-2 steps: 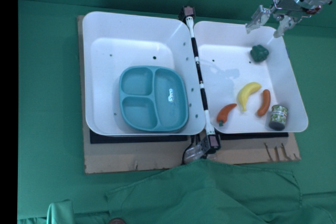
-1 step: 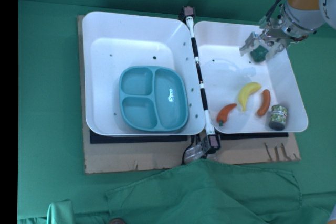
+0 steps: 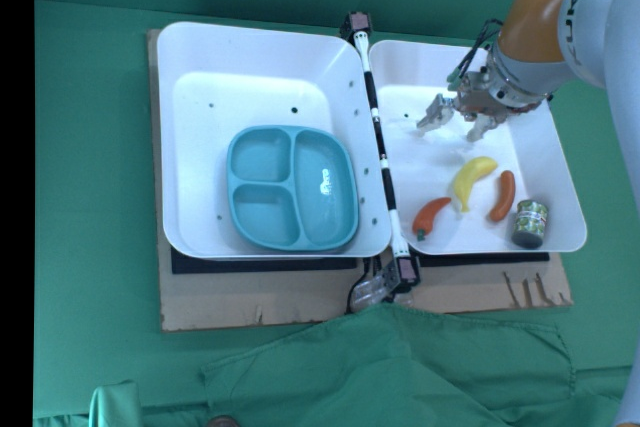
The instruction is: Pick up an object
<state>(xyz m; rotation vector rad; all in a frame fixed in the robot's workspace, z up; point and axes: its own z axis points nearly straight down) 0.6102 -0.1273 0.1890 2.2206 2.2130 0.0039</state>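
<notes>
The gripper [image 3: 458, 116] hangs over the far part of the right bin [image 3: 560, 170] with its 2 fingers spread wide and nothing between them. Just below it lies a yellow banana [image 3: 471, 181], bent like a smile and tilted, and next to that a long reddish sausage [image 3: 501, 196], an orange-red pepper [image 3: 431, 214] with a green stem, and a small dark jar [image 3: 529, 223] with a round lid. Far to its left, a blue plate [image 3: 292, 187] with 3 parts sits in the left bin [image 3: 200, 65].

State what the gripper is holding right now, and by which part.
Nothing. The gripper hangs open over the right bin, with no object between its fingers; the banana lies apart, nearer the camera.
</notes>
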